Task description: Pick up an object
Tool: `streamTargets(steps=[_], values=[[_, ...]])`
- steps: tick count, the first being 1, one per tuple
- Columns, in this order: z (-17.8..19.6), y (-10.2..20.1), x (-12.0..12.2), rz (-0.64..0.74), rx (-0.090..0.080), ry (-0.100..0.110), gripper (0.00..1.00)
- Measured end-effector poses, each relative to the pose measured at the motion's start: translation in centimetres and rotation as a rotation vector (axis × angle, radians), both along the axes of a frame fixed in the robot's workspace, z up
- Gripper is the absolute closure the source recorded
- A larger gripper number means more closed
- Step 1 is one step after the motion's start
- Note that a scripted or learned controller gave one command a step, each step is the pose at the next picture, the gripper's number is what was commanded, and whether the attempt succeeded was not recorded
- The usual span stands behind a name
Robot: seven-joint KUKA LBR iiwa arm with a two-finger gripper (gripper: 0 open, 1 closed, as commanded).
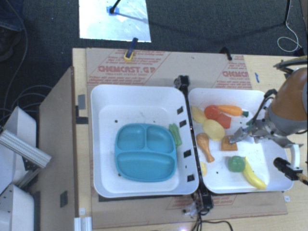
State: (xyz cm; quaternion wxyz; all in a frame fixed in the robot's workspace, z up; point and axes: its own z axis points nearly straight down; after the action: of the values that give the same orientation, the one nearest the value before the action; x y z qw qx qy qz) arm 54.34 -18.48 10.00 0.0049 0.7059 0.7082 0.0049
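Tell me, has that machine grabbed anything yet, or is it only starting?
Nothing looks picked up yet. The toy food, including the carrot, drumstick and banana, lies in the right bin. The claw is low over that bin, beside the orange block. Gripping something and lifting it are left.

Two white bins (103,143), one blue tray (144,153), roughly eight toy foods (214,129)
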Motion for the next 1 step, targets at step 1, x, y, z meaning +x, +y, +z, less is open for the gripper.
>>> streamTargets(steps=[1], values=[[9.35,0.88,7.00,0.005,-0.004,-0.002,0.00]])
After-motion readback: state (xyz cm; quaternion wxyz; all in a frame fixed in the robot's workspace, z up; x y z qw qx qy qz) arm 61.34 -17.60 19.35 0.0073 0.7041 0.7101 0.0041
